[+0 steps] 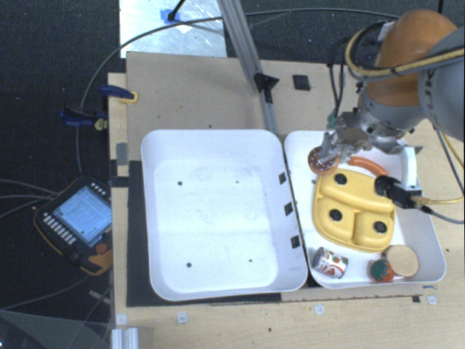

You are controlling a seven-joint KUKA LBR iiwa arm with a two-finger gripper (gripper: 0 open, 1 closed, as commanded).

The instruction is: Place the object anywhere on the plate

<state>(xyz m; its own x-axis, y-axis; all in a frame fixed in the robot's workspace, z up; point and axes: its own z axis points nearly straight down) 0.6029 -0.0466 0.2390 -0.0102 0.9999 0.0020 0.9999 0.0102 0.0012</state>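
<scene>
Tabletop (211,97) bearing two white bins, left bin (211,209), right bin (429,257) holding a yellow sectioned plate (356,209) at its middle, claw (328,147) at the bin's far-left corner pinching a small brown round object (318,161) just off the plate's far edge, small can (329,262) at the near-left corner

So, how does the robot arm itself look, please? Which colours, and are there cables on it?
The arm is grey metal with rounded links, and a large orange band sits above the wrist. Yellow and black cables loop around that orange part. The end effector is a small grey metal piece, too blurred for detail. A black connector with a yellow cable hangs below the wrist.
</scene>
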